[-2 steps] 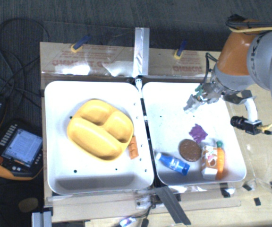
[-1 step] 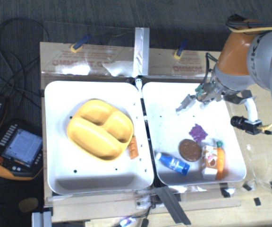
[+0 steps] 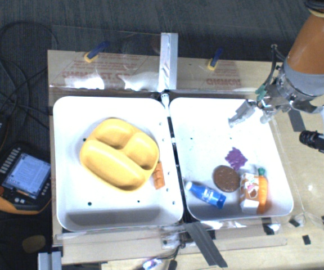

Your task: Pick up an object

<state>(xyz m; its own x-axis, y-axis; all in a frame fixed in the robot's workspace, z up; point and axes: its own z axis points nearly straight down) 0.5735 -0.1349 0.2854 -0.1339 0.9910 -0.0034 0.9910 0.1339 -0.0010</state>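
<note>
My gripper [image 3: 253, 111] hovers over the far right part of the right bin [image 3: 207, 122], its fingers spread and nothing between them. The arm's orange band sits above it at the top right. Near the right bin's front lie a purple piece [image 3: 236, 157], a brown round disc [image 3: 226, 179], a blue bottle [image 3: 207, 196], a white carton [image 3: 249, 188] and an orange carrot [image 3: 262, 191]. All of them lie well in front of the gripper. The left bin [image 3: 72, 122] holds a large yellow bun-shaped object [image 3: 120, 153] and a small orange piece [image 3: 158, 176].
A ridge [image 3: 170, 151] divides the two bins. Clear plastic with blue and yellow clips [image 3: 151, 66] lies behind the bins. A handheld controller [image 3: 18, 176] and cables rest on the floor at the left.
</note>
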